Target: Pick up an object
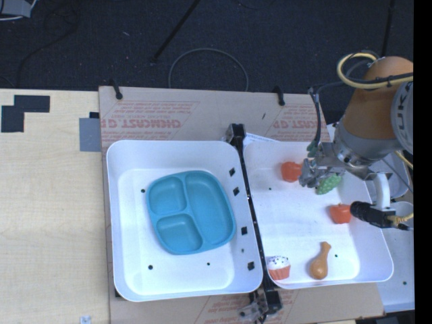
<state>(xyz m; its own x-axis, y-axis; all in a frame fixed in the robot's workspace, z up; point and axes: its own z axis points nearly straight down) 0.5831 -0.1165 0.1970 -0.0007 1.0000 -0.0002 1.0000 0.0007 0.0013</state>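
The pincer [316,175] sits low in the right bin [368,265], right against a green toy [329,183]; can't tell if it's actually gripping it, too blurry.

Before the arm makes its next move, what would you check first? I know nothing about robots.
1. Gripper over the right bin: ok.
2. Green object right at the gripper: ok.
3. Green object between the fingers: cannot tell.
4. Fingers open or shut: cannot tell.
5. Orange object beside the gripper could be bumped: not ok.
6. Red block, drumstick and cupcake lie apart from the gripper: ok.
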